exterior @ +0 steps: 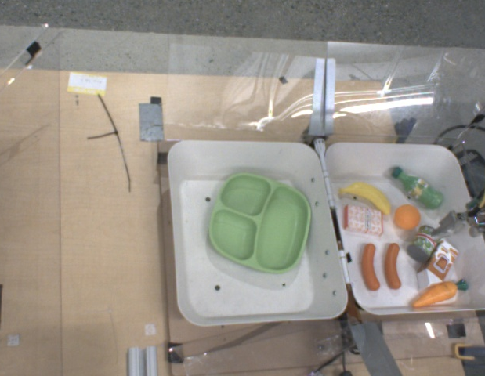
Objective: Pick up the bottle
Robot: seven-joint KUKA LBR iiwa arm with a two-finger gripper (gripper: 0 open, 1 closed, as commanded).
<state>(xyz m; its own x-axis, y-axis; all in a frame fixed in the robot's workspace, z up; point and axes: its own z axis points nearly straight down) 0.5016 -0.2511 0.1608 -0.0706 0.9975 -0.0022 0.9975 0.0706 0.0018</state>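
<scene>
The green bottle (418,187) lies on its side near the far right corner of the right bin (360,157), just beyond the orange (407,217). The gripper (457,222) reaches in at that bin's right edge; whether it is open or closed, I cannot tell. A green divided plate (260,223) sits mid left bin (187,233).
</scene>
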